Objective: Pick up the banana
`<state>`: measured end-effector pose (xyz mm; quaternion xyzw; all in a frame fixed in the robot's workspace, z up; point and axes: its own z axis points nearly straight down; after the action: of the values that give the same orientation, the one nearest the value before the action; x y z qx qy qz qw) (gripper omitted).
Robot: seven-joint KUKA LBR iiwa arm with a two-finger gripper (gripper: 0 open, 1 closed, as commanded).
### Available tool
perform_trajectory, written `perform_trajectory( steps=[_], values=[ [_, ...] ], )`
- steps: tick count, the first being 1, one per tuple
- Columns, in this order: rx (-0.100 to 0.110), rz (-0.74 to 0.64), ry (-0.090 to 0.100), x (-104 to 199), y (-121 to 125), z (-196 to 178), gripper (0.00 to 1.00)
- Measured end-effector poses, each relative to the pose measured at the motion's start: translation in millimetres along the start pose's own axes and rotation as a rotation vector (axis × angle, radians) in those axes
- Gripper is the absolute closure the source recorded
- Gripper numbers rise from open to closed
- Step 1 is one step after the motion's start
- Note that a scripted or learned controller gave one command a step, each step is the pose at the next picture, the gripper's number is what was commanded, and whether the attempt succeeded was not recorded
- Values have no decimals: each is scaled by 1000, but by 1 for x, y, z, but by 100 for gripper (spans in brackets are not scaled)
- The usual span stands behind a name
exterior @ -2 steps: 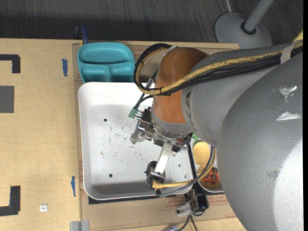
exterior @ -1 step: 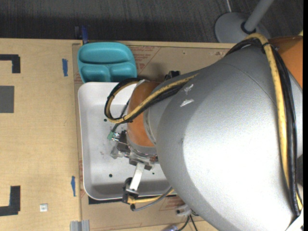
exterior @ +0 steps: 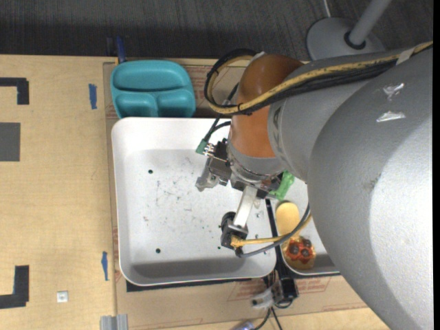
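Pale bench (exterior: 55, 184): hand (exterior: 210, 174) over one bin (exterior: 137, 246), spread or pressed together impossible to tell. Banana (exterior: 287, 215) behind the hand, back under the arm, in the neighbouring bin (exterior: 315, 272).

camera: single, overhead | facing: down at slant on white bin (exterior: 158, 205) | range: close | arm (exterior: 371, 184) enters right

Right bin (exterior: 320, 271) largely beneath the arm (exterior: 357, 157) (banana (exterior: 287, 216) half covered too)
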<state>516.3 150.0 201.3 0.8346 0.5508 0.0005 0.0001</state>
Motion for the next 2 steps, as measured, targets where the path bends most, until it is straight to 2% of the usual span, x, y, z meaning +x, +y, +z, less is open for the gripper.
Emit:
perform_trajectory(
  steps=[1, 2],
  values=[
    [3, 214, 1, 32, -43, 116, 0],
    [3, 411, -2, 55, -61, 66, 0]
  ],
)
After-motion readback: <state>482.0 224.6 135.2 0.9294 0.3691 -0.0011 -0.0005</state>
